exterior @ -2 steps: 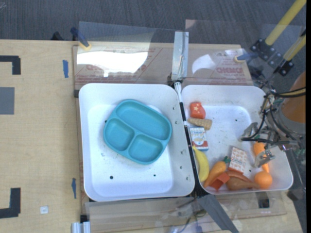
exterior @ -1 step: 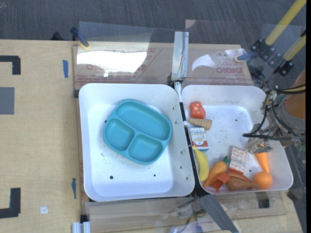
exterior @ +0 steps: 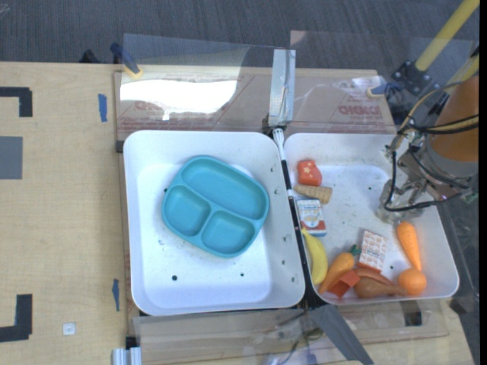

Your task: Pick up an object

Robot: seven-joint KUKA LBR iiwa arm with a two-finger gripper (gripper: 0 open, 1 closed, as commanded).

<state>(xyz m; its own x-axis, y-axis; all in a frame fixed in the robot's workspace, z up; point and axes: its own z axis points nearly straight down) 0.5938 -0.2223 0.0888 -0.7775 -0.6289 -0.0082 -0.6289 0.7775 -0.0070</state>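
My gripper hangs low over the right side of the right bin, under the arm's orange band. Cables crowd the gripper. Just below it lies a toy carrot, close to it but apart. Further toys lie in that bin: a red strawberry, a tan cone, a small carton, a yellow banana, a patterned box, an orange ball and an orange pepper.
The left bin holds a blue divided plate. A metal divider and clear plastic sheets stand behind the bins. The wooden bench stretches left. A yellow pole slants at the top right.
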